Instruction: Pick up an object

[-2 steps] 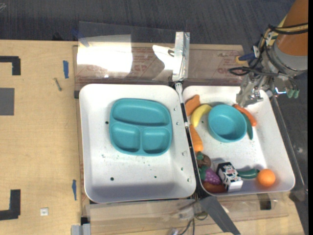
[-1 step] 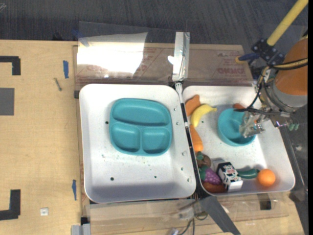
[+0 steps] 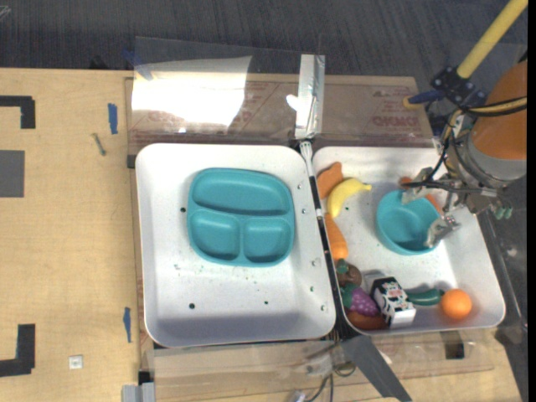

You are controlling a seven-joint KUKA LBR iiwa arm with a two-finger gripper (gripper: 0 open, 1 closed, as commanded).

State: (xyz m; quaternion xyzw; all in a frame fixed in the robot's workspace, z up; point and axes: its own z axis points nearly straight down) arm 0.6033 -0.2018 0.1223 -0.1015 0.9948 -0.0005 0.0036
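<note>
Since the end effector [image 3: 437,212] hangs over the right rim of the round teal plastic bowl [image 3: 405,222] in the right bin [image 3: 486,262], it could strike that rim and tip the bowl. Its grip state I cannot tell. A yellow banana [image 3: 343,194] lies left, near the bins' shared edge.

This is a robotics lab test station, not a home or kitchen. A pale plywood tabletop [image 3: 67,249] carries black square marks and bits of blue tape, and two shallow white plastic bins [image 3: 159,308] sit side by side on it, backed by a clear plastic sheet [image 3: 193,90]. The food is toy: a yellow plastic banana [image 3: 345,194], a small orange ball [image 3: 456,305], a teal divided plastic plate [image 3: 241,216]. Dark grey office carpet [image 3: 251,7] lies beyond, and a grey arm with an orange band [image 3: 502,124] trails loose cables.
</note>
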